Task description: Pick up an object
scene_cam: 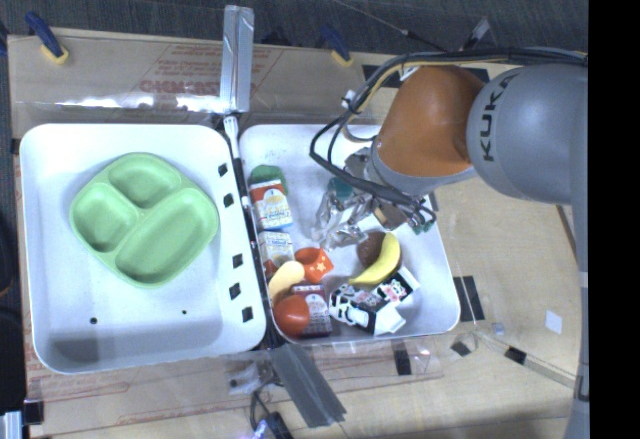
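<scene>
Looking down on your bench, you have the arm (pixel 480 132) reaching in from the right over the right bin (pixel 440 277), with the gripper (pixel 345 217) low above the bin's middle. Glare and cabling blur the tool there, so you cannot tell how it is set, and nothing can be confirmed as held.

Your candidate objects all lie in the right bin. A bottle with an orange label (pixel 270 202) lies along the left wall. A banana (pixel 380 262) sits just right of the gripper, touching a brown rounded item (pixel 369 247). Below these you have a small tomato (pixel 313 262), a yellow piece (pixel 285 279), a larger red fruit (pixel 292 313) and a black-and-white carton (pixel 370 307), all crowded together near the front wall. The left bin (pixel 40 227) carries a green divided plate (pixel 145 217), well apart from the arm.

Risks, in my judgement: the gripper stands over the gap between bottle and banana, so a straight descent may close on bare bin floor. Should you aim for the front cluster, the packed items may be pinched in pairs or pushed aside. The banana's curve and the tomato's roundness both invite slip. Hanging cables (pixel 335 132) could also foul the bin's divider.
</scene>
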`<action>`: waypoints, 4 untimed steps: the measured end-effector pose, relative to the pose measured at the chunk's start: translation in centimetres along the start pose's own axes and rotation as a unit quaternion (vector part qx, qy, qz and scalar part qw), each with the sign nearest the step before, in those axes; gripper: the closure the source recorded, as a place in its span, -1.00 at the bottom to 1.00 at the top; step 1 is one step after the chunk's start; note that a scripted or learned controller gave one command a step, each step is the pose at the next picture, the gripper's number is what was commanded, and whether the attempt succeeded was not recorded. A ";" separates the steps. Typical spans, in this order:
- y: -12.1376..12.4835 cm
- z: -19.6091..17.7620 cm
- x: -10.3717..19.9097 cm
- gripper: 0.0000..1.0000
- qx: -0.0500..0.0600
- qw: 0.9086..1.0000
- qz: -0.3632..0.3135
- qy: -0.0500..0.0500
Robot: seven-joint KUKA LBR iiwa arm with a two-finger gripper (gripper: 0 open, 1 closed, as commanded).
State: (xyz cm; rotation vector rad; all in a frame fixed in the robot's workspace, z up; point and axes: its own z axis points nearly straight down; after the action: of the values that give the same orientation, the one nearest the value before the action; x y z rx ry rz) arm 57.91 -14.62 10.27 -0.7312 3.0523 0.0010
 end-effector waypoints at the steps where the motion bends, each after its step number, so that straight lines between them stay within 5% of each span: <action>1: 2.5 -14.6 -5.7 1.00 0.003 0.997 0.072 -0.003; 2: -3.6 1.1 -4.4 1.00 0.000 0.998 -0.055 0.001; 3: -0.3 1.0 9.1 1.00 0.000 0.976 -0.217 0.001; 4: 5.2 1.1 4.2 1.00 -0.001 0.994 -0.109 0.002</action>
State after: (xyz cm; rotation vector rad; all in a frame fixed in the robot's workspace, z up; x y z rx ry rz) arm 51.84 -11.85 9.18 -1.0611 2.9586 0.0020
